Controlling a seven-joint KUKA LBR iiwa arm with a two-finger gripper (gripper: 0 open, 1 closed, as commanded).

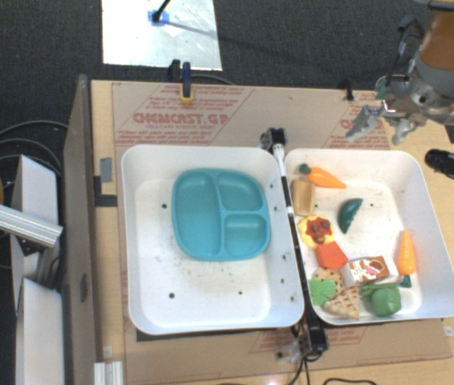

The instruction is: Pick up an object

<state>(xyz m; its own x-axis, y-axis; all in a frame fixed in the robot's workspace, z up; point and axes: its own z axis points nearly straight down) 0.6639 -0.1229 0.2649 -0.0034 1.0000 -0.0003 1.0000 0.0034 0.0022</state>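
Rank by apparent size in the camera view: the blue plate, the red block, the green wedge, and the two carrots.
1. blue plate, by far the largest.
2. The carrot near the bin's top edge and the carrot at its right look about alike; no ranking.
3. red block and green wedge also look close.

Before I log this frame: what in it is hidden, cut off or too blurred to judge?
- Arm: cut off by the camera view's top and right edges.
- Gripper: small and blurred; finger state unreadable.
- Small carton: label too small to read.
- Toys at the right bin's near corner: overlapping, outlines unclear.
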